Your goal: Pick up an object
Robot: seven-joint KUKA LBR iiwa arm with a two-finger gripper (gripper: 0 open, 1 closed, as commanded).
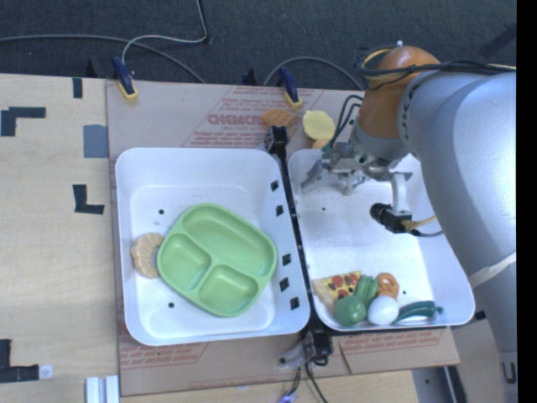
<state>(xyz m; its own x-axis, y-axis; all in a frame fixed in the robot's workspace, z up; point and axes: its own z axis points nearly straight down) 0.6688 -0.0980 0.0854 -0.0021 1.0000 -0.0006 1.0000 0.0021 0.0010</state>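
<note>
1. Left bin (134, 175) holds a green divided plate (216, 259), tilted diagonally, three compartments, nothing in them; a tan round cookie-like piece (147, 254) touches the plate's left edge
2. Right bin (436, 259) has toy food bunched in its near corner: pizza slice (337, 285), green round piece (351, 311), white egg (383, 311), small orange-red piece (387, 285), green pepper-like piece (417, 311)
3. These pieces touch or nearly touch each other, well apart from the gripper
4. Pizza slice's long axis runs roughly left-right; which way its tip points is too small to tell
5. Green pepper-like piece lies lengthwise left-right along the near wall
6. Gripper (340, 170) hangs over the far left part of the right bin, near the divider; fingers' state cannot tell, nothing seen between them
7. Yellow round piece (319, 126) and orange waffle-like piece (278, 117) lie outside the bins on the cardboard (193, 116) behind them
</note>
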